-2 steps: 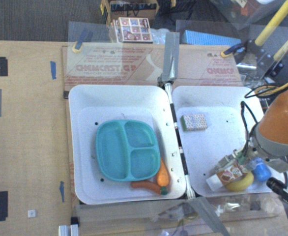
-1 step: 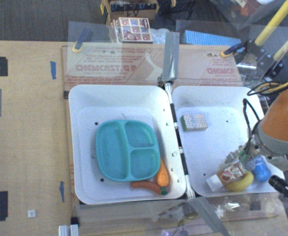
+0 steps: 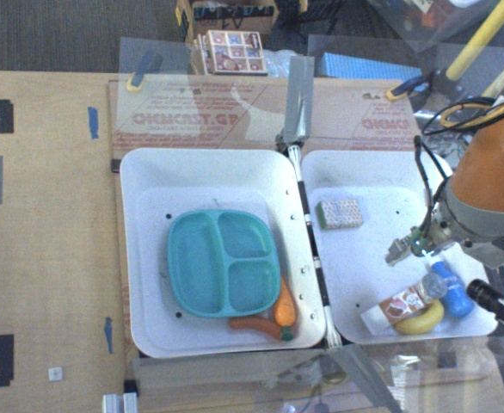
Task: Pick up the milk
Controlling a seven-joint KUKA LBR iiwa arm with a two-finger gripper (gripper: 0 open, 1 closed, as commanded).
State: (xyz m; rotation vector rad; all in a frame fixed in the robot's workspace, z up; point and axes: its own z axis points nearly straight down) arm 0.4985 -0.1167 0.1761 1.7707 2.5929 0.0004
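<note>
The arm [image 3: 488,175] is seen over the right bin [image 3: 368,179], its hand [image 3: 411,248] hung low with fingers that cannot be told apart or together, and the milk [image 3: 400,306] is laid just below the hand, touching a banana [image 3: 420,319].

Approach the milk [image 3: 404,303] from 10 o'clock: you find bare floor of the right bin [image 3: 368,261] there. A banana [image 3: 420,319] touches it at 5 o'clock, and a blue bottle [image 3: 451,288] lies just beside it at 3 o'clock. The bin's near wall closes 6 o'clock. A sponge [image 3: 340,213] sits well apart at 11 o'clock.
</note>
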